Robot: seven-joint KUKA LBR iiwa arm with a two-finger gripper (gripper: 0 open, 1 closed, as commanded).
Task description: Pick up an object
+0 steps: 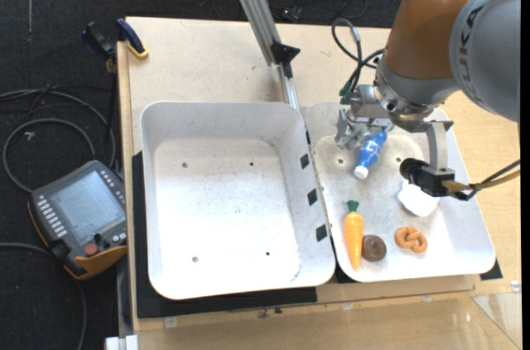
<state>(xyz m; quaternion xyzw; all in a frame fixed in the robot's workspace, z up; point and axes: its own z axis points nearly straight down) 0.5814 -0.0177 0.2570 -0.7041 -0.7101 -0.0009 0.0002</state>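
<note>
My gripper [358, 130] hangs over the far left part of the right bin [469, 251], under the grey arm with its orange band [426, 17]. A blue and white bottle [369, 152] lies tilted directly below and against the gripper, its white cap pointing toward the near side. The gripper body hides the bottle's upper end, so contact is unclear. Nearer the front of the same bin lie an orange carrot [354, 234], a brown round piece [374, 248], an orange pretzel-shaped piece [411, 240] and a white lump [418, 200].
The left bin [152, 175] stands beside the right one, their walls meeting near the carrot. A slanted metal pole [255, 5] rises behind the bins. A teach pendant [79, 212] lies off the bench at left.
</note>
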